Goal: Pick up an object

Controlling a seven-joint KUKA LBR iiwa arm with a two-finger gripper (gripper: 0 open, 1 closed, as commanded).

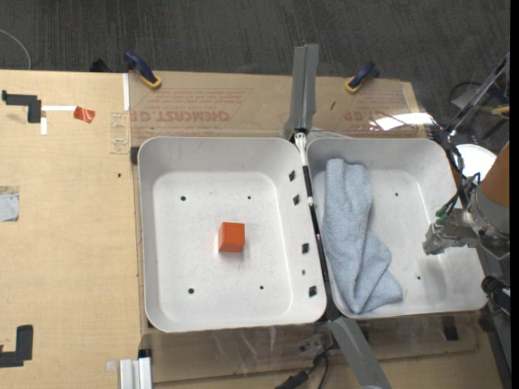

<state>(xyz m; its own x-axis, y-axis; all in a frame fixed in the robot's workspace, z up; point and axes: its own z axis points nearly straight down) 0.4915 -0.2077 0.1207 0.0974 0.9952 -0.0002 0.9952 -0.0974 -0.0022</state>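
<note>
A small orange cube [232, 237] sits near the middle of the left white bin [162, 217]. A crumpled pale blue-grey towel [357, 237] lies along the left side of the right white bin [405, 160], running from back to front. My gripper [435, 242] reaches in from the right and hangs over the right part of the right bin, well to the right of the towel and apart from it. Nothing shows between it and the bin floor.
A grey divider bar [304, 87] runs between the bins at the back. Two blue-and-yellow clamps [143, 69] [360, 77] hold the brown board behind the bins. Cables hang beside my wrist [458, 177]. A wooden bench top [65, 241] lies to the left.
</note>
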